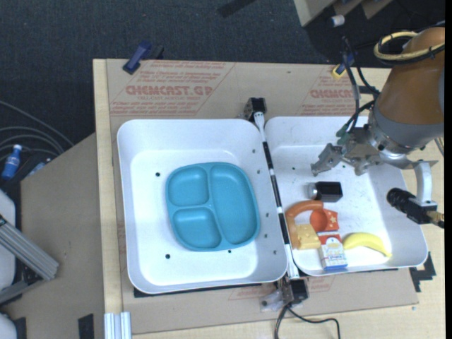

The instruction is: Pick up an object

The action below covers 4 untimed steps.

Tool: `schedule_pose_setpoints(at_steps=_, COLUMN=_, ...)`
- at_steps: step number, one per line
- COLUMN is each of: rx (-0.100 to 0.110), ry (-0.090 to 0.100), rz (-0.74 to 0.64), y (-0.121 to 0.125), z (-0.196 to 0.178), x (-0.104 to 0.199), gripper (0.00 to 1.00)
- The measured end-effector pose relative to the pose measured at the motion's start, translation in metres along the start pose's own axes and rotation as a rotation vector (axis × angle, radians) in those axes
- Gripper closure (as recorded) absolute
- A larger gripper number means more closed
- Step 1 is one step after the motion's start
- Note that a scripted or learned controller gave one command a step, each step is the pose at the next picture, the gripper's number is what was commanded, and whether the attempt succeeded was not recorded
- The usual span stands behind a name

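End effector [337, 158] poised over right bin [395, 260], fingers spread open, gripping nothing. At 6 o'clock just below: small black block [326, 189]. Further toward 6: orange piece [308, 210], banana [366, 243], small carton [334, 253]. At 9 o'clock, in left bin [141, 210]: blue divided plate [212, 205].

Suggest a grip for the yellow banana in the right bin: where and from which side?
Take the curved yellow plastic banana across its thick middle, coming straight down from above. It lies flat near the right white bin's front wall, long axis running left to right. Its left end sits close to the small red-and-blue carton, so the middle leaves more room. Set the jaws across the narrow width, probably.
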<state>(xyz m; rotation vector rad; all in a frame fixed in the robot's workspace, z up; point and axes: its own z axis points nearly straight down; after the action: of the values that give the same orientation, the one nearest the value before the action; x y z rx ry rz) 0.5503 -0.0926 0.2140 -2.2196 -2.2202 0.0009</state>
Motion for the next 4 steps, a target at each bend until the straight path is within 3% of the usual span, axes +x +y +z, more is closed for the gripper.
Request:
schedule_pose_setpoints(at_steps=1, rx=0.001, ry=0.000, rz=0.001, y=0.002, z=0.103, x=-0.036, gripper=0.00)
schedule_pose_setpoints(at_steps=2, rx=-0.002, ry=0.000, rz=0.001, y=0.003, z=0.092, x=-0.036, gripper=1.00)
schedule_pose_setpoints(at_steps=3, rx=-0.002, ry=0.000, rz=-0.001, y=-0.045, z=-0.002, x=0.030, gripper=1.00)
schedule_pose_setpoints(at_steps=4, rx=-0.004, ry=-0.002, rz=0.000, y=0.013, z=-0.031, x=0.010, gripper=1.00)
